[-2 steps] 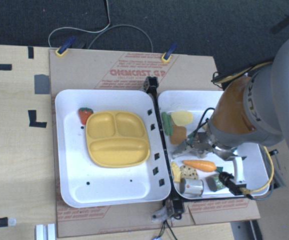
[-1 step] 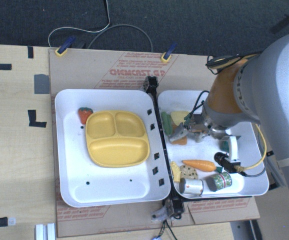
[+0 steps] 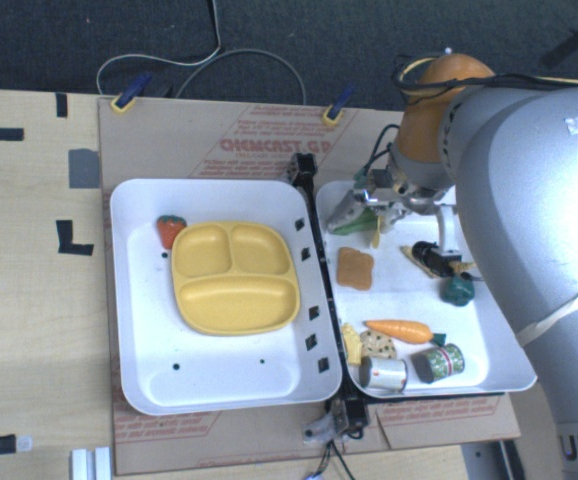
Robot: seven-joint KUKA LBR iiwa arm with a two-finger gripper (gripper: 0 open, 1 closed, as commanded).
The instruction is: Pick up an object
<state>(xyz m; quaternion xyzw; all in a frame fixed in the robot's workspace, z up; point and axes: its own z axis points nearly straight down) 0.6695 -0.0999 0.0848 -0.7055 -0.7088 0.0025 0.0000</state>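
Observation:
My gripper (image 3: 357,214) hangs low over the far left corner of the right bin (image 3: 489,363), close to the divider. A small green and yellow piece (image 3: 373,229) lies right under it; whether it is gripped is hidden. Just in front lies a brown toast slice (image 3: 355,268). Toward the near edge are an orange carrot (image 3: 399,330), a pale spotted piece (image 3: 372,345), a silver can (image 3: 384,373) and a green-labelled can (image 3: 439,361). A teal toy (image 3: 459,290) sits at the right, by the arm.
The left bin (image 3: 149,368) holds a yellow divided plate (image 3: 236,276) with a red strawberry (image 3: 171,230) at its far left corner. The grey arm (image 3: 529,198) covers the right bin's right side. Black clips (image 3: 314,298) line the divider between the bins.

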